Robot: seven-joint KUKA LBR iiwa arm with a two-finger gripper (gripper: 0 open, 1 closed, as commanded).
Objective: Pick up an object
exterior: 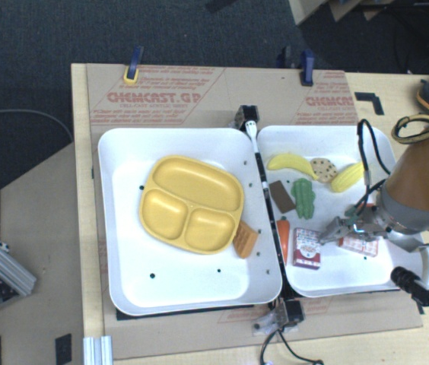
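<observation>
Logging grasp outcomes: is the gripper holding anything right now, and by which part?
Cannot be told. The gripper sits low in the right bin beside the red-and-white packet, but the view is too small to show a hold.

The left bin (115, 226) is mostly taken up by a yellow divided plate (190, 204), with a small orange-brown piece (246, 240) touching its right edge. Bare white floor runs along that bin's near and left sides. In the right bin (336, 280), items crowd the far and left parts: a banana (288, 163), a cookie (322, 169), a yellow corn-like piece (347, 177), a brown block (281, 195), a green vegetable (303, 196), a carrot (283, 236) and a red packet (306, 248). The arm (420, 188) covers its right side, with the gripper (339, 230) beside the packet. Its near strip lies open.
</observation>
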